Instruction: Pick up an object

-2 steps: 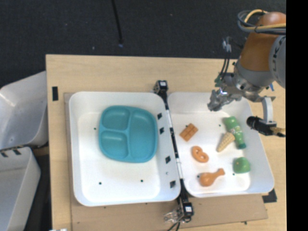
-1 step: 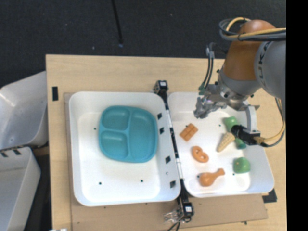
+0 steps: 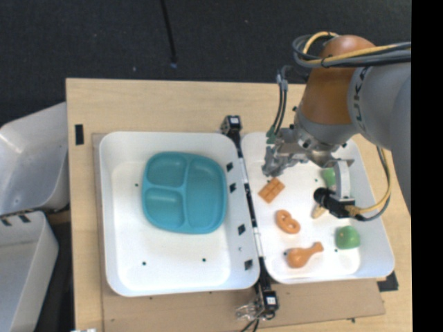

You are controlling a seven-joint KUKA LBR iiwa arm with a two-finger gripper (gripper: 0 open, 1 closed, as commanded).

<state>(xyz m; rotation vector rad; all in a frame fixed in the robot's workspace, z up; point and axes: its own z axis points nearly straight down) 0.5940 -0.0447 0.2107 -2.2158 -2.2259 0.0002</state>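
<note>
Left bin point(image 3: 111, 254): teal tray point(image 3: 184, 191). Right bin point(image 3: 374, 254): waffle point(image 3: 271, 190), pretzel point(image 3: 287, 221), green ball point(image 3: 347, 238); gripper point(image 3: 275, 163) state unclear.

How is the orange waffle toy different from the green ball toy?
The orange waffle toy is orange, while the green ball toy is green. The waffle looks flat and squarish with ridges; the ball looks round and smooth. The waffle lies just below the gripper, near the bin's left side; the ball sits toward the right edge. Both lie loose in the right bin.
</note>
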